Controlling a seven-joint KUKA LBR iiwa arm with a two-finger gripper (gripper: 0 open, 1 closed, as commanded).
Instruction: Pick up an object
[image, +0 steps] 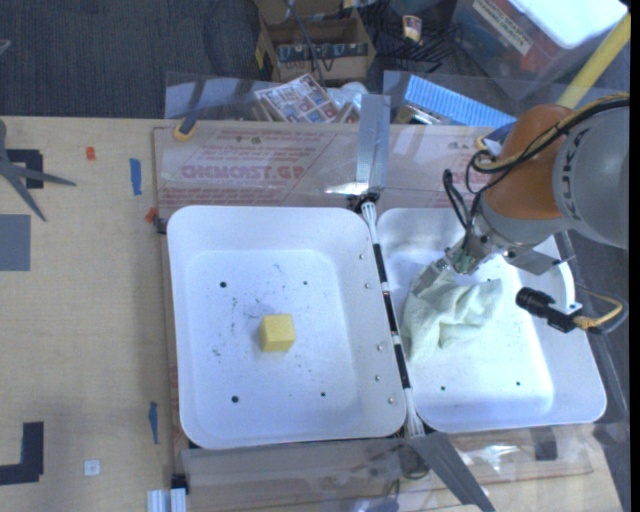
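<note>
The table (80, 330) carries two shallow white bins side by side. The left bin (200, 240) contains a small yellow cube (278, 333) resting near the centre of its floor, clear of all walls. The right bin (570, 395) contains a crumpled pale cloth (455, 312) lying in its upper left area, close to the divider between the bins. The grey arm (600, 170) with its orange band (530, 165) reaches in from the right and descends to the cloth. The gripper (447, 272) sits at the upper edge of the cloth, in contact with or immediately above the fabric; whether it is spread or pressed together cannot be told, as the tips merge with the cloth folds. The yellow cube lies well apart from the gripper, in the other bin.
</note>
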